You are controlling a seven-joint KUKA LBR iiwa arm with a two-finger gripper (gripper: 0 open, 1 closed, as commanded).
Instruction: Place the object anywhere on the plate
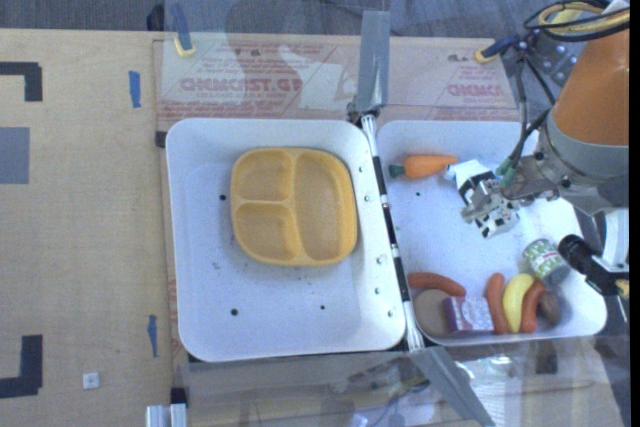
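Nearest the camera, along the front wall of the right-hand shallow white bin (580, 320), lies a cluster of small plastic toy foods: a red sausage (437, 283), a yellow banana (516, 301), a purple-wrapped block (467, 315) and a green-labelled can (541, 258). Farther back lies an orange toy carrot with a green stem (428, 166), well apart from the cluster. The two-finger gripper (490, 208) hangs over the bin's middle, between carrot and cluster; whether it is released or clenched cannot be told, and nothing is visibly held. The yellow three-compartment plate (294, 206) sits bare in the left-hand white bin (200, 315) on the desk. Judged as graspable objects, the toys look light, rigid and smooth; the carrot, lying alone, would best be taken across its thick middle.
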